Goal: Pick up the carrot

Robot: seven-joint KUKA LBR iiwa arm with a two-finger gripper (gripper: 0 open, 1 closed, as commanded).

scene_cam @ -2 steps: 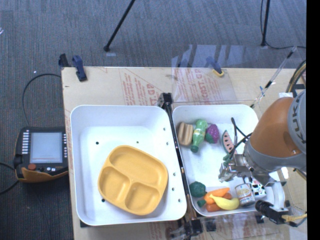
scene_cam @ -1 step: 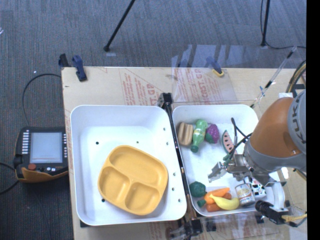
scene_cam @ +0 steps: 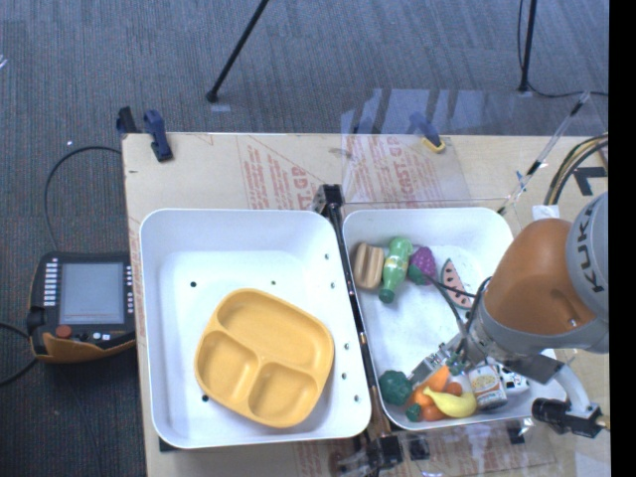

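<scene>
My own wrist covers my gripper [scene_cam: 452, 358], and the carrot [scene_cam: 433, 381] is partly hidden among the toys crowded beside it

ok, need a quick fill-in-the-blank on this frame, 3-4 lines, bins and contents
1. The yellow divided tray lies in the ____ bin.
2. The carrot lies near the right bin's ____ edge.
3. The banana is ____ in colour.
4. The green bottle lies between the bread and the ____ grapes.

Missing words: left; front; yellow; purple
</scene>
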